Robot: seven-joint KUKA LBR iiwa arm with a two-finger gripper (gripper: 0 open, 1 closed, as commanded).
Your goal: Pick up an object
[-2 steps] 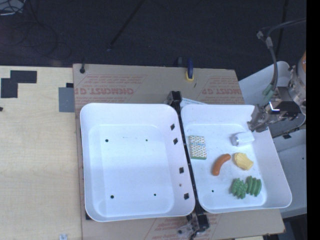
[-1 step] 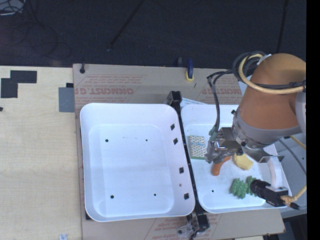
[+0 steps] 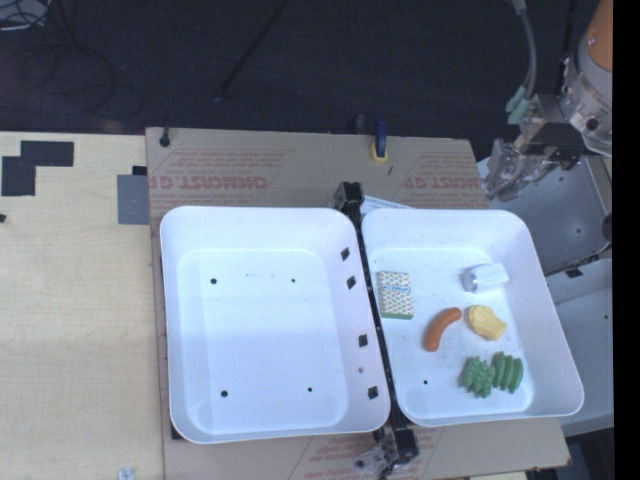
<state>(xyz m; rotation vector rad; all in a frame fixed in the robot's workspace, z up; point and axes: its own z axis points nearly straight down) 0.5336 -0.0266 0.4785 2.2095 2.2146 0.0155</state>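
Judging from how things lie, the pick has not begun: nothing is lifted and every object rests on a bin floor. Going from biggest to smallest, the tabletop (image 3: 70, 308) of pale wood carries a cardboard sheet (image 3: 250, 168), and on that sit the two white bins side by side. The left bin (image 3: 175, 318) shows only its small dark holes. The right bin (image 3: 545, 298) holds all the candidates.

The arm (image 3: 600, 48) hangs at the upper right, with its orange band at the frame's edge, and its end effector (image 3: 512, 168) hovers beyond the right bin's far right corner, outside the rim and well apart from every object. It is small and partly blurred against the grey background, so I cannot tell whether it stands wide or narrow; nothing is seen between its tips.

Inside the right bin, the largest item is a patterned sponge-like block (image 3: 394, 294) with a green edge, lying near the divider. A green bunch resembling toy beans (image 3: 492, 374) lies toward the near right corner. An orange toy sausage (image 3: 441, 329) lies slantwise in the middle, with a yellow toy piece (image 3: 486, 322) just beside it to the right, apart from it. A small pale lavender-white block (image 3: 484, 277) sits above the yellow one, nearest the end effector.

Everything is left to do: choosing an object, travelling in over the rim, descending, closing and lifting. The pale block looks the shortest reach, though the sausage stands clearer of its neighbours.
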